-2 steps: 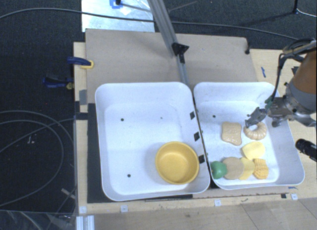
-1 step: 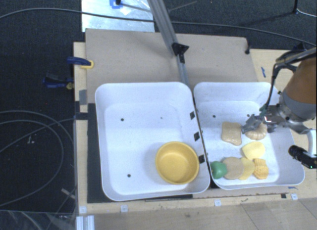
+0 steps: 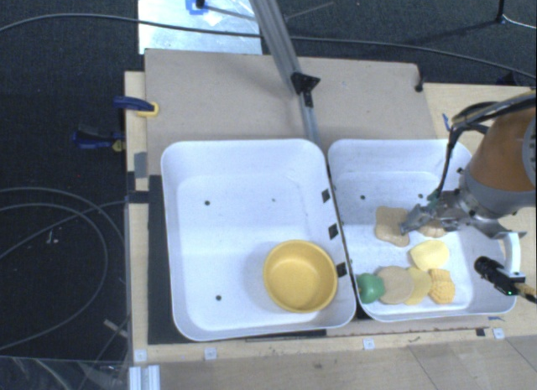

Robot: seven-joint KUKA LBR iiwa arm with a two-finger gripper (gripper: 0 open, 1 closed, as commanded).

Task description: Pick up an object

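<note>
The right bin (image 3: 369, 162) holds several small toy foods. A tan piece (image 3: 389, 226) lies near its middle, and a smaller tan piece (image 3: 434, 231) sits just to its right. Nearer the front are a pale yellow piece (image 3: 430, 254), a green piece (image 3: 369, 288), a round beige piece (image 3: 393, 283) and an orange-yellow corn-like piece (image 3: 442, 288). My gripper (image 3: 422, 219) is low in the right bin, between the two tan pieces and partly over the smaller one. I see nothing lifted in it.
A yellow bowl (image 3: 299, 275) stands in the front right of the left bin (image 3: 210, 179). A slanted grey pole (image 3: 277, 36) crosses the bench behind the bins. The arm's body (image 3: 503, 162) hangs over the right bin's right edge.
</note>
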